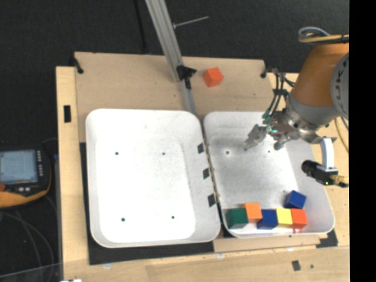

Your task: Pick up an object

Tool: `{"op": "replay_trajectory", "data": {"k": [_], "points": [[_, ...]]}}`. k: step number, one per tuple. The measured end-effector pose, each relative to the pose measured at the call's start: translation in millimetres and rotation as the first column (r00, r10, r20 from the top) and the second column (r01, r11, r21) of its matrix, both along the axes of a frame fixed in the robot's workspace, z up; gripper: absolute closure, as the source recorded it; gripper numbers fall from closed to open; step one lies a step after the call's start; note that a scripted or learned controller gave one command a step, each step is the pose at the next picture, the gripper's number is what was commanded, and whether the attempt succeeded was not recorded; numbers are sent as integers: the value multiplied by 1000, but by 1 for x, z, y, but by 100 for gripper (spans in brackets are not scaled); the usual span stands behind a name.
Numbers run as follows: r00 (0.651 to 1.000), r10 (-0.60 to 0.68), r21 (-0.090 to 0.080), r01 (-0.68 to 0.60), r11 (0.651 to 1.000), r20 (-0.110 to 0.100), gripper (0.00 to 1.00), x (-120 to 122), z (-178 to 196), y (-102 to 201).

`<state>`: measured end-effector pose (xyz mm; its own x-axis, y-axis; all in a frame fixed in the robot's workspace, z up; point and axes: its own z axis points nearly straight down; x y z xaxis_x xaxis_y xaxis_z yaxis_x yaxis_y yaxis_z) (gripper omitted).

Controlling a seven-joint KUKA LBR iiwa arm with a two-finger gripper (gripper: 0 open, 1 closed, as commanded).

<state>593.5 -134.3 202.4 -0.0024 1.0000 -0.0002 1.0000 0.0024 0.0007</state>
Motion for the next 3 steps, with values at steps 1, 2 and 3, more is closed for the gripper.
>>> {"op": "replay_trajectory", "data": {"k": [1, 2, 3], "points": [[1000, -5, -2, 5, 1000, 2, 0, -24, -106, -21], [1000, 1, -2, -1, 1000, 5, 0, 25, -104, -36], [1000, -6, -3, 6, 1000, -1, 0, -16, -99, -76]]}}
